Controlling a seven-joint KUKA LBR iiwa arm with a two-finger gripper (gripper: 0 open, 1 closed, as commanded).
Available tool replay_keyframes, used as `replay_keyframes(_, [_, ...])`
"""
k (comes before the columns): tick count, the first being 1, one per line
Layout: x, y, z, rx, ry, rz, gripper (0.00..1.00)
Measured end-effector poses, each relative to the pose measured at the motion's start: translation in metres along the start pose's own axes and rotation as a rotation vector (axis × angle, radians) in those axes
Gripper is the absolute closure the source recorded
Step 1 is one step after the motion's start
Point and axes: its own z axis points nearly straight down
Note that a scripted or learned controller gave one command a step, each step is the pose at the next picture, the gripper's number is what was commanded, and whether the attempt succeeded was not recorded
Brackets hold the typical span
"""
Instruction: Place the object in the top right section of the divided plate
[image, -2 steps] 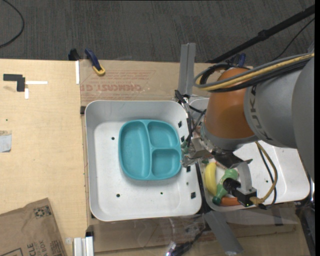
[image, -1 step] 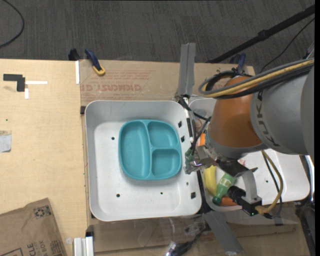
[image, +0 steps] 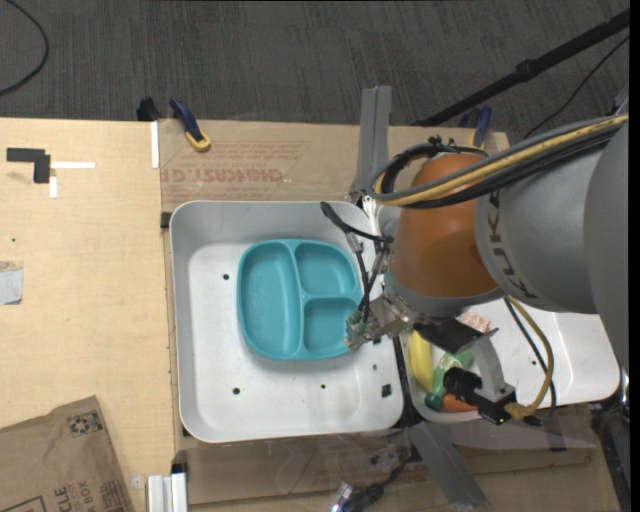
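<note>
A teal divided plate (image: 298, 298) lies in the left white bin (image: 205, 380). It has one large section on the left and two smaller ones on the right, all bare. My gripper (image: 362, 327) hangs at the plate's right rim, beside the lower right section. The grey arm with its orange band (image: 440, 240) covers the gripper from above, and I cannot make out anything held in it.
The right bin (image: 585, 370) is mostly hidden under the arm. A yellow object (image: 422, 366) and something orange and green (image: 447, 403) lie at its near left corner. A cardboard box (image: 55, 460) sits at the bench's front left.
</note>
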Motion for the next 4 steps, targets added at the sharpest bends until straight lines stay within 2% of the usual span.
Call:
replay_keyframes(1, [-0.006,0.034,0.064,0.002,0.000,-0.089,1.00])
replay_keyframes(2, [-0.032,-0.009,0.000,-0.002,-0.001,-0.354,1.00])
replay_keyframes(3, [0.004,0.017,0.013,-0.001,-0.001,-0.423,1.00])
replay_keyframes(4, [0.040,0.017,0.052,0.001,0.000,-0.482,1.00])
